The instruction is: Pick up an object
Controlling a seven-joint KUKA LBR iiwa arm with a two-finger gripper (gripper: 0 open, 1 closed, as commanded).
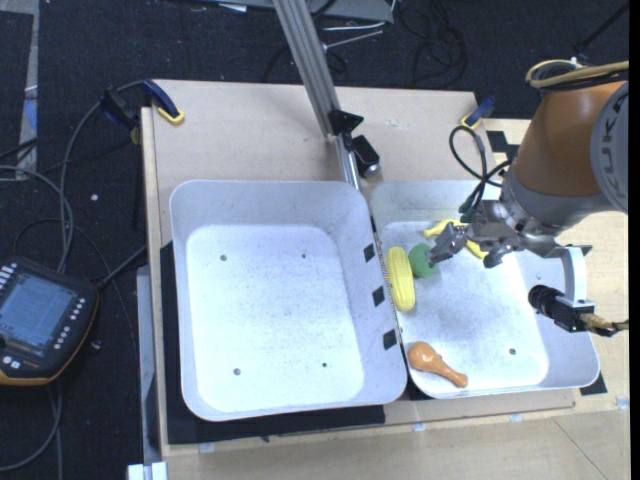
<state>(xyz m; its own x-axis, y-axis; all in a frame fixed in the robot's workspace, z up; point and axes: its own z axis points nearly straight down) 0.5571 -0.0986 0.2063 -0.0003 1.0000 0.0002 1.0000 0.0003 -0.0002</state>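
We see the hand (452, 245) low in the right bin (500, 363), its grip unreadable, beside a green object (421, 263) touching the corn cob (402, 278), so we should centre on one item and close before lifting.

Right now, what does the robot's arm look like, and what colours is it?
The arm is fat and rounded, with a shiny orange band and grey casing beside it. Black cables loop around its wrist. The gripper is small, dark grey metal with yellow bits on it. A white bracket with a black knob hangs from the arm's side.
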